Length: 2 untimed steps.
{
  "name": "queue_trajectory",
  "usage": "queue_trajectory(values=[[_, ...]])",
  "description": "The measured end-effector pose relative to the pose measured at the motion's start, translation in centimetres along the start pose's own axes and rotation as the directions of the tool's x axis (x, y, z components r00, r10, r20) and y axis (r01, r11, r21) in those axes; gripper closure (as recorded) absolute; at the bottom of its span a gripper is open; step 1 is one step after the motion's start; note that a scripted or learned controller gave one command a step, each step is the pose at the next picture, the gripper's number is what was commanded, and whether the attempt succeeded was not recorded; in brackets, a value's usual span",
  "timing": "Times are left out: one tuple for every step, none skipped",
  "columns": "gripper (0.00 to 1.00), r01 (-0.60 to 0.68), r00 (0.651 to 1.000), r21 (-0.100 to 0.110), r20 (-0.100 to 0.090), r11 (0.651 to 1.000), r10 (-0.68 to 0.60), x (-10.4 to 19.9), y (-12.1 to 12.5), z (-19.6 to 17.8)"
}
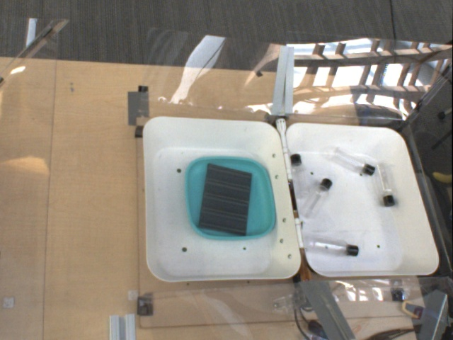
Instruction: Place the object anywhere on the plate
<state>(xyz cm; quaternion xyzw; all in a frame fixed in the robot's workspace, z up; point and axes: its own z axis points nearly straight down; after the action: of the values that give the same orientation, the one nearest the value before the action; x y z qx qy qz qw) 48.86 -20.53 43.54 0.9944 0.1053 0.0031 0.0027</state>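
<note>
A teal square plate [263, 202] sits in the middle of the left white bin [163, 246]. On the plate lies a dark grey ribbed rectangular block [226, 198], flat and slightly turned, well inside the plate's rim. Nothing touches the block.
The right white bin [410, 253] holds several clear tubes with black caps, among them one near the front [336, 247], one at the right [386, 188] and one near the divider [316, 190]. A metal post [284, 83] stands behind the bins. Wooden bench surface lies to the left.
</note>
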Motion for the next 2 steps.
queue_trajectory(values=[[0.0,0.0,1.0,0.0,0.0,1.0,0.0,0.0,0.0,0.01],[0.0,0.001,1.0,0.0,0.0,1.0,-0.001,0.01,-0.01,0.01]])
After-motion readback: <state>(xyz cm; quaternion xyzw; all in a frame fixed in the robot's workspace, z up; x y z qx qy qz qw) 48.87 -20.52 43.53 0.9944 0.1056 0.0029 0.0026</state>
